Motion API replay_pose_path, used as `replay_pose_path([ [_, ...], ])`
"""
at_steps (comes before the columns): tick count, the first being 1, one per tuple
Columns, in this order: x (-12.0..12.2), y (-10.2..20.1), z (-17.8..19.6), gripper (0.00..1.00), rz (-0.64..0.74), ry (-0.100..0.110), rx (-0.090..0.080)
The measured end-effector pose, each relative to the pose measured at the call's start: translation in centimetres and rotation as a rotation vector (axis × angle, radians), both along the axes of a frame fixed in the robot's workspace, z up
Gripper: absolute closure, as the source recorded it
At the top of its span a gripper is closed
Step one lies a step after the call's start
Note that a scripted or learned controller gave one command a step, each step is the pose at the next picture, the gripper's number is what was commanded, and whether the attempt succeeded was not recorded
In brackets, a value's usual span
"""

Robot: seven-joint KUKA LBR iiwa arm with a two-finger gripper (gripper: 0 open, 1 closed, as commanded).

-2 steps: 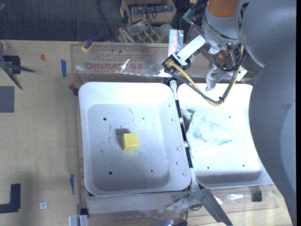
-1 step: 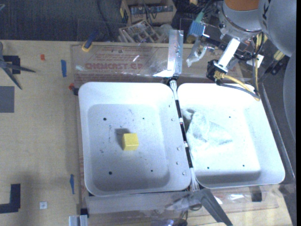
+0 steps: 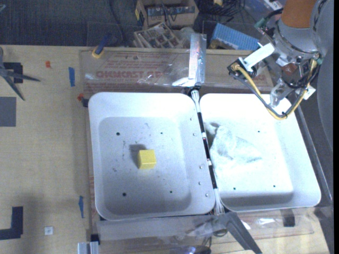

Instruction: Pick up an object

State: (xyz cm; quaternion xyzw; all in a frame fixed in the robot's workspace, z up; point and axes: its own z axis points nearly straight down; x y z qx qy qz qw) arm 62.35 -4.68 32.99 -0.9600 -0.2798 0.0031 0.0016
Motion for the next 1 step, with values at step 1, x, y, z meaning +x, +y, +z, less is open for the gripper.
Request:
replay_pose_path([
  [1,0.04,0.29,1.01,1.00,0.005,0.002,0.000],
])
